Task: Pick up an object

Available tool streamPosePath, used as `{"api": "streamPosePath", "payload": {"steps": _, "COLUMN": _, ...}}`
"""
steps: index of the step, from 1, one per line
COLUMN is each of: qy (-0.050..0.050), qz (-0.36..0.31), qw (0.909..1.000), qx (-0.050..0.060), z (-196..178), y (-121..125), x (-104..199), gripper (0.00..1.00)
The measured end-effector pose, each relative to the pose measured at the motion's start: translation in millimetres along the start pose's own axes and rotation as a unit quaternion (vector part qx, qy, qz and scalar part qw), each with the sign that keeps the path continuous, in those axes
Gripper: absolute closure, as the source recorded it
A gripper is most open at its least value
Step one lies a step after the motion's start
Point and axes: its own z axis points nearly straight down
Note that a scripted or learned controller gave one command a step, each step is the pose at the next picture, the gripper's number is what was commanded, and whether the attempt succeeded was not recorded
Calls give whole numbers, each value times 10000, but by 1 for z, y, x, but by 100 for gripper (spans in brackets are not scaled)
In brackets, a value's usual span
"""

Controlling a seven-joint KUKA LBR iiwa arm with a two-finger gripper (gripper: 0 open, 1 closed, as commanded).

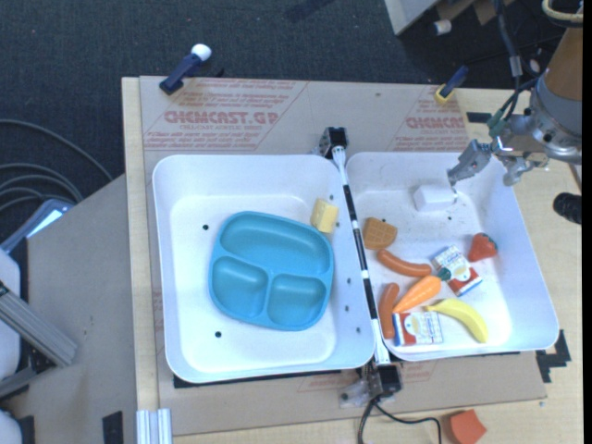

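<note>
Hovering over right bin, fingers apart, gripping nothing, near white block. Reading "CHEMCAST GP" on tabletop sheet.

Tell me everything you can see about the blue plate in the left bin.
The blue plate is a light blue tray with rounded corners, smooth like plastic, split into three compartments: one long one across the top and two smaller ones below. It lies flat, right side up, slightly turned, in the middle of the left bin, on the bin's floor. Nothing sits in its compartments. A small yellow block lies just past its upper right corner; whether they touch is unclear.
</note>
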Motion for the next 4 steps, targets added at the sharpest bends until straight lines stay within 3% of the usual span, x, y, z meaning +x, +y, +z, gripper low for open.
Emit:
{"api": "streamPosePath", "payload": {"steps": 1, "qy": 5, "qz": -2, "qw": 10000, "qx": 10, "z": 137, "y": 62, "x": 62, "gripper": 0}}
{"api": "streamPosePath", "payload": {"steps": 2, "qy": -5, "qz": -13, "qw": 10000, "qx": -83, "z": 159, "y": 64, "x": 43, "gripper": 0}}
{"api": "streamPosePath", "payload": {"steps": 3, "qy": -1, "qz": 6, "qw": 10000, "qx": 3, "z": 169, "y": -13, "x": 16, "gripper": 0}}
{"api": "streamPosePath", "payload": {"steps": 4, "qy": 5, "qz": 4, "qw": 10000, "qx": 7, "z": 169, "y": -44, "x": 34, "gripper": 0}}
